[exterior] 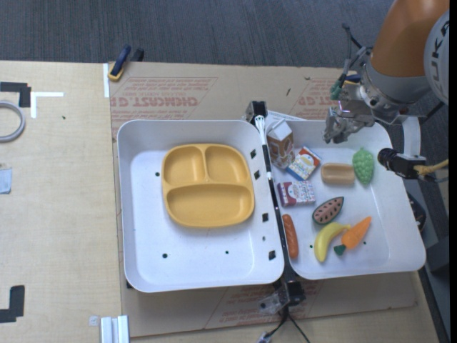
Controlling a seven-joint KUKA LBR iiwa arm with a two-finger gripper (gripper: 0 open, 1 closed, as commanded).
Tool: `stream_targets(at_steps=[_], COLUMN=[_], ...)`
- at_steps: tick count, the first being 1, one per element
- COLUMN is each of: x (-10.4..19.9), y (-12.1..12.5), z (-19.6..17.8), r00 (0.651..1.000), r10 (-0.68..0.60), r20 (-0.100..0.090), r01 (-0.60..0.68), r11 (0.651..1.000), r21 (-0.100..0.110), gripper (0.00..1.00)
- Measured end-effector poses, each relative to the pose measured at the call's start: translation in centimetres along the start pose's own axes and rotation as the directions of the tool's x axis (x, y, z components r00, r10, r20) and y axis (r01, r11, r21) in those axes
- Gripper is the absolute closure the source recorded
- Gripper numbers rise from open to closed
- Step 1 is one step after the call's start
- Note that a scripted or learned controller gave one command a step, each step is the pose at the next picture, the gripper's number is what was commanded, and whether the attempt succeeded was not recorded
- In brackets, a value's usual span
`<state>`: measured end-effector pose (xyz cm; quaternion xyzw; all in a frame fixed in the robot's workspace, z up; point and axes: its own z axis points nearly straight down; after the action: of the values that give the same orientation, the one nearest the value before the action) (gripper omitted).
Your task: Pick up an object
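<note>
My gripper (335, 135) hangs over the far part of the right bin (400, 259), with nothing seen between its fingers. Just below it lies a tan bread roll (338, 174), with a green leafy piece (364, 166) to its right. Left of the gripper stand a brown carton (280, 141) and a small blue-and-white packet (303, 163). Further forward are a red-and-white packet (295, 193), a watermelon slice (328, 210), a banana (326, 239), a carrot (355, 234) and a sausage (289, 235).
The left bin (143, 256) holds a yellow divided plate (208, 185). A black clamp strip (268, 184) runs along the wall between the bins. The grey arm with its orange band (408, 31) fills the upper right. Cardboard lies under both bins.
</note>
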<state>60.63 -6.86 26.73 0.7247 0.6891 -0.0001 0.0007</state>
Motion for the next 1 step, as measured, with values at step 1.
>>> stream_targets(at_steps=[1], x=[-1.53], y=[-0.19], z=[-16.45], r00=[0.999], r10=[-0.032], r20=[0.001], r01=[0.032], r11=[0.999], r21=[0.000], gripper=[1.00])
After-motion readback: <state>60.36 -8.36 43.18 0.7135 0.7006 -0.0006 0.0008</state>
